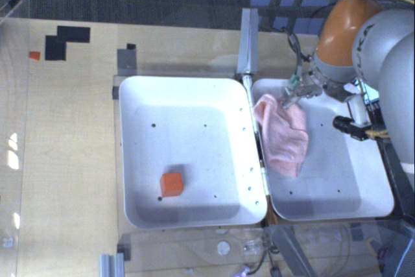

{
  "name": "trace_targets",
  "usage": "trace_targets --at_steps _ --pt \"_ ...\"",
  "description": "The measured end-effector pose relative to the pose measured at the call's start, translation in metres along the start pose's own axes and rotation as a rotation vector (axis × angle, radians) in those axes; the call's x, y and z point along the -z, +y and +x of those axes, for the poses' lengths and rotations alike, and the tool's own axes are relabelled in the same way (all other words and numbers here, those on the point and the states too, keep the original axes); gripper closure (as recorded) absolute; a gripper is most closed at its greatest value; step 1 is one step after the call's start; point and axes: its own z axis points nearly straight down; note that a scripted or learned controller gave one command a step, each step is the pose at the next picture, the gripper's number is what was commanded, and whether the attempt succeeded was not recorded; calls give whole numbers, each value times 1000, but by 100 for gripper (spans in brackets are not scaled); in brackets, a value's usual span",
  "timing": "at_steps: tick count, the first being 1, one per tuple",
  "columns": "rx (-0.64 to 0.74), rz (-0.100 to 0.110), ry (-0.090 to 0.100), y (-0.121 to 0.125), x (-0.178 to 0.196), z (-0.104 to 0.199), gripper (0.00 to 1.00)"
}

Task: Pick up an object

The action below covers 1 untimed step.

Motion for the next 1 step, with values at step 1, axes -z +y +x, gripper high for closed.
trace_targets --at_steps 1 --pt "2 7 6 -1 -1 3 0"
